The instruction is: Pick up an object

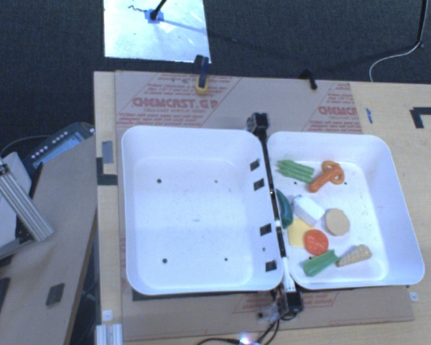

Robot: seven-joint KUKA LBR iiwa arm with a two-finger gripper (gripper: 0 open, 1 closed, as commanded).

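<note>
How far my pincer is open, and whether it has hold of anything, I cannot tell, so I judge only from the bins. Everything I could pick lies in the right bin point(401, 192). The left bin point(129, 214) gives me no object to take. From the middle of the right bin, a tan disc point(337, 222) lies almost at the centre, a white block point(308, 209) at 9 o'clock, a red round piece point(316, 242) at 7 o'clock touching a yellow piece point(297, 231), and a green stick point(320, 263) just below them. A ribbed cone point(353, 255) lies at 5 o'clock, its tip touching or nearly touching the green stick. An orange looped toy point(326, 176) is at 12 o'clock and a green pod point(296, 169) at 11 o'clock. The first danger, I think, is the crowding on the 7 to 9 o'clock side: if I come down there I may push one neighbour aside or pinch two things together, and both may slip out. The second is the dark green piece point(282, 205) lying against the wall between the bins, where I could strike the rim. The disc looks flat and low, so I may close above it and catch nothing. The orange toy and the cone stand more apart and seem safer to me.
</note>
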